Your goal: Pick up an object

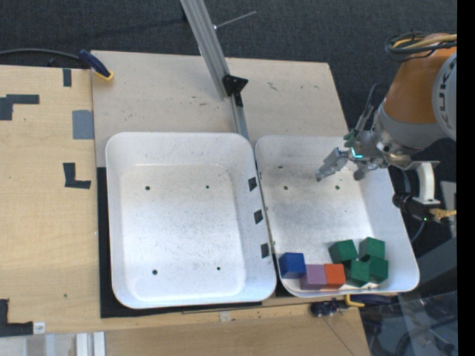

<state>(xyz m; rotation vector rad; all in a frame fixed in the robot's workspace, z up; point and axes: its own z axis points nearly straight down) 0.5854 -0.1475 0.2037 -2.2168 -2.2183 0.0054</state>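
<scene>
My gripper [341,174] hangs over the upper part of the right bin [312,213], near its far right side. Its fingers [326,167] are spread apart, open, with nothing between them. The blocks lie in the bin's near right corner, well below the gripper: a blue cube [292,264], a purple block [315,275], an orange block [335,274] and several green blocks [360,262] bunched together.
The left bin [178,221] sits beside the right one, their rims touching. A grey metal bar [211,50] slants down from the top to the gap between the bins. Cables hang off the arm [415,102] at the right.
</scene>
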